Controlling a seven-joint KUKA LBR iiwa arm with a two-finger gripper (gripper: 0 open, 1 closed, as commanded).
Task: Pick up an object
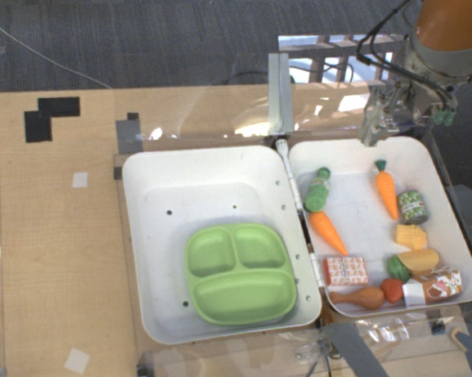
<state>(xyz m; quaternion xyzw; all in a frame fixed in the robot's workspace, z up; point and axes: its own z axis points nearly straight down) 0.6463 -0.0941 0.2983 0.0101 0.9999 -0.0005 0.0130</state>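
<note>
The right bin [356, 158] holds several toy foods. A green bottle [317, 190] and a large carrot [327, 230] lie along its left wall. A smaller carrot [387, 193] lies toward the back right, with a green can [412, 207] and a yellow corn piece [410, 236] beside it. My gripper [378, 123] hangs over the bin's back rim, up and slightly left of the small carrot, with nothing seen in it.
At the right bin's front lie a red box [345, 270], a brown sausage-like piece [362, 298], a red-and-white carton [432, 288] and a yellow block [423, 259]. A green divided plate [240, 273] sits in the left bin [162, 190]. A metal frame [323, 53] stands behind the bins.
</note>
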